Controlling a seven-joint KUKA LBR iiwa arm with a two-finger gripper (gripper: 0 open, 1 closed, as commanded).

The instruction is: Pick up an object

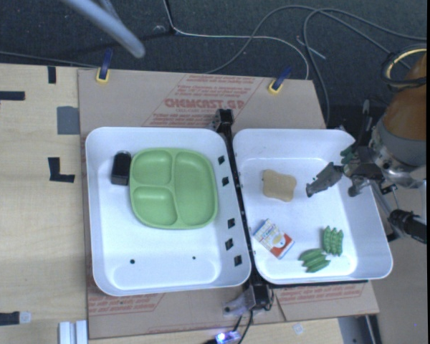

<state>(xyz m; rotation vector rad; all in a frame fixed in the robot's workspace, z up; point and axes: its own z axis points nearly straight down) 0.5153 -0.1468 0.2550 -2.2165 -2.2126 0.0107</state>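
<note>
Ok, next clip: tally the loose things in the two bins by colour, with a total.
Green: 3, the divided plate in the left bin and two pea pods, one above the other, in the right bin
Black: 1, small block beside the plate
Tan: 1, sponge-like piece
White and red: 1, small packet
Total: 6

A pale wooden bench top (29, 213) carries a brown cardboard sheet with red print (201, 102), held at its far edge by two yellow clamps (102, 74). Beyond the bench's far edge lies dark carpeted floor (222, 6), crossed by thin loose cables (287, 20). Black tape marks (57, 170) dot the bench's left side.
</note>
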